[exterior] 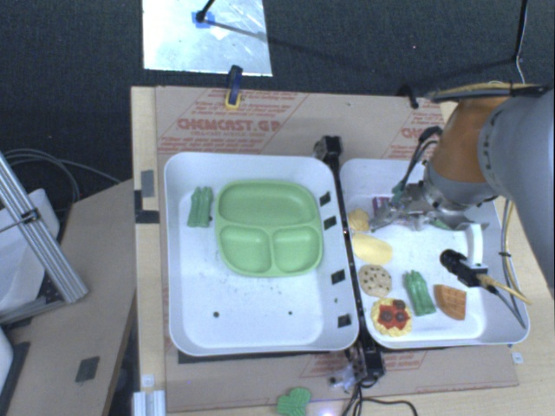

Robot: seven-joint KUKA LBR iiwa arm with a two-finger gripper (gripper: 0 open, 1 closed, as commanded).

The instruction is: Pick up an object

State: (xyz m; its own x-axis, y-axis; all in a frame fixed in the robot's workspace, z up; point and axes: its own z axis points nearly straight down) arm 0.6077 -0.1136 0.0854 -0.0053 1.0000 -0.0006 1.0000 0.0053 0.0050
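The worktop [260,115] carries two bins. The left bin [186,319] holds a green tray [267,228] and a green bean piece [200,206]. The right bin [499,328] holds small toy foods. My arm [486,146] hangs over its far end; whether my fingers [395,213] are spread or closed, I cannot tell. Nearest target: the yellow piece [373,250], just below them. It is probably light, rigid, smooth plastic, liable to slip. Grip across its short axis. The cookie [375,279], pizza [392,316] and waffle [450,302] lie flat, offering only thin edges.
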